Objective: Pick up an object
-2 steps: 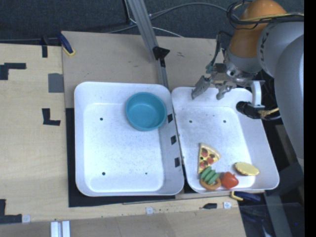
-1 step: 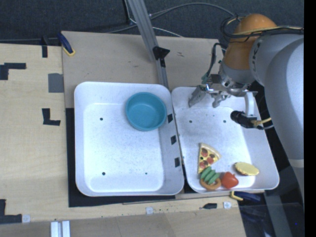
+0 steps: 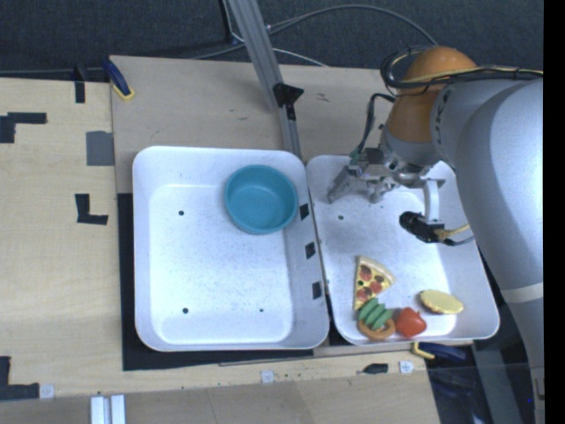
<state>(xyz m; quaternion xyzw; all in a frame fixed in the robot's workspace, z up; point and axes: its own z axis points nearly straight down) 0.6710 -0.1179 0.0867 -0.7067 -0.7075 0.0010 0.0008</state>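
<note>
Pale wooden bench (image 3: 203, 104) across most of the view, scuffed and marked here and there. Dark tape patches (image 3: 86, 208) scattered over its left part, plus one grey square (image 3: 100, 147). Black mat (image 3: 125, 272) showing under the bins' left and near edges. Dark blue-grey carpeted floor (image 3: 106, 11) beyond the far edge. Slanting grey metal pole (image 3: 260, 51) rising from the bench's middle, black clamp near its foot. Thin cables (image 3: 353, 11) looping over the floor behind. Even, soft light, faint shadows.
</note>
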